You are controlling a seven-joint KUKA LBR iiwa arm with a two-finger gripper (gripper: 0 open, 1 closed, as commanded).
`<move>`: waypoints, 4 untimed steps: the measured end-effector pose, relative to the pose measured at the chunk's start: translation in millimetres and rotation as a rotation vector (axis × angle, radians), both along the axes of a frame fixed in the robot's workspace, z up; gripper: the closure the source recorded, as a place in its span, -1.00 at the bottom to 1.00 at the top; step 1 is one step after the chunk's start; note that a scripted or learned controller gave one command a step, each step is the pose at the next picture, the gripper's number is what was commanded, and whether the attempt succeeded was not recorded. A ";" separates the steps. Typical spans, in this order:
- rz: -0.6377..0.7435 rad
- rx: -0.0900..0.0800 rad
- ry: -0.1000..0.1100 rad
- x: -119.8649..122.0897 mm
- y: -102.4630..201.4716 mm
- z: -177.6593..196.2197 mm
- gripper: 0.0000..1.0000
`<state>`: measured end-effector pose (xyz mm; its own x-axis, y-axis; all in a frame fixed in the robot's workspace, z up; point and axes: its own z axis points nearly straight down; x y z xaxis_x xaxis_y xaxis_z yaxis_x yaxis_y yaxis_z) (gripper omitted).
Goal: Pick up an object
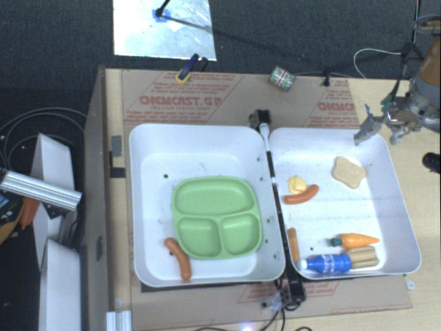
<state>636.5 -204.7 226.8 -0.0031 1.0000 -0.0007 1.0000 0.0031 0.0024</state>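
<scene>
My fingers [381, 127] hang spread, holding nothing, over the right bin's [398, 205] far right corner. Bread piece [349, 172] nearest: probably light and spongy; pinch across its narrow middle.

There at the right edge is the arm [426, 105], a rounded grey metallic body with a dull sheen, and it narrows into a cluster of small silver-grey parts with a few dark spots between them. The gripper [381, 128] is made of thin pale metal fingers [363, 132], angular and slightly blurred. A thin light cable [368, 55] loops in a wide arc beside it, and dark slender leads run above the wrist.
</scene>
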 end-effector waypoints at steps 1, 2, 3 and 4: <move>0.002 -0.001 0.001 16.7 -1.3 -42.4 -1.00; 0.003 0.000 0.001 26.0 -1.1 -142.6 -1.00; -0.001 -0.001 0.000 6.2 -1.7 -141.7 -1.00; -0.001 -0.001 0.000 -11.2 -1.7 -124.0 -1.00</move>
